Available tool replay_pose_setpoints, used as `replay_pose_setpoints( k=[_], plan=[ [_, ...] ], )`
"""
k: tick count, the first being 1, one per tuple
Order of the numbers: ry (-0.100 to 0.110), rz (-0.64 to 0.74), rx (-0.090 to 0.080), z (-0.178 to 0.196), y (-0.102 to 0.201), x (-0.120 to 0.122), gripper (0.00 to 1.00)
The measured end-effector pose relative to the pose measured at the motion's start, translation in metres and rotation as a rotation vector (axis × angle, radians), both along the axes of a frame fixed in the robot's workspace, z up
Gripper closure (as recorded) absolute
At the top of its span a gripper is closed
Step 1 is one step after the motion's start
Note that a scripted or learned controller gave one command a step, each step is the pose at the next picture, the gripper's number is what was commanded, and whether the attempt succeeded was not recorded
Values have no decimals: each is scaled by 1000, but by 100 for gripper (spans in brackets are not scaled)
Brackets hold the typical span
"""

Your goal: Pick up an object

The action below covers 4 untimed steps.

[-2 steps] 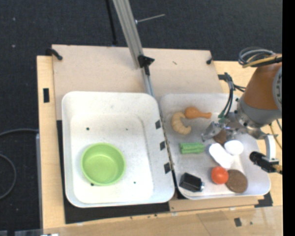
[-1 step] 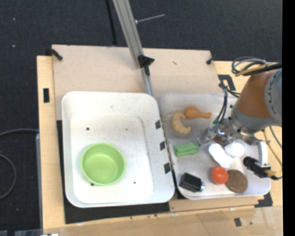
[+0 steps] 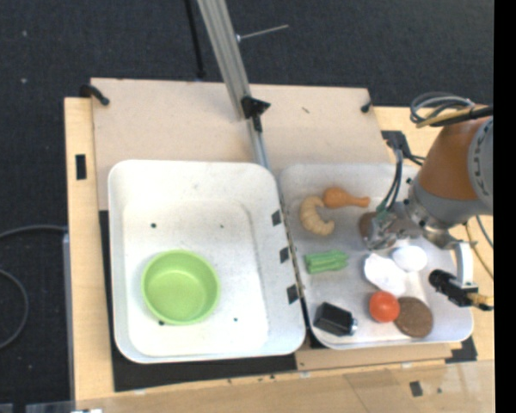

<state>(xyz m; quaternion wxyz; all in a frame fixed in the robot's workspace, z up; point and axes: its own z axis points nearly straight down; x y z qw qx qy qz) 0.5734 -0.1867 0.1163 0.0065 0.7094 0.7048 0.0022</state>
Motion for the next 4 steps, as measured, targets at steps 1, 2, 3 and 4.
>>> replay_pose_setpoints(
  k=[1,2,3,4],
  plan=[
    [6,9,4,48,7,0,100],
    [3,10,3,113,2,3,100],
    [9,10,3,110,1,4,100],
    [11,14,7,104,59,16,100]
  ],
)
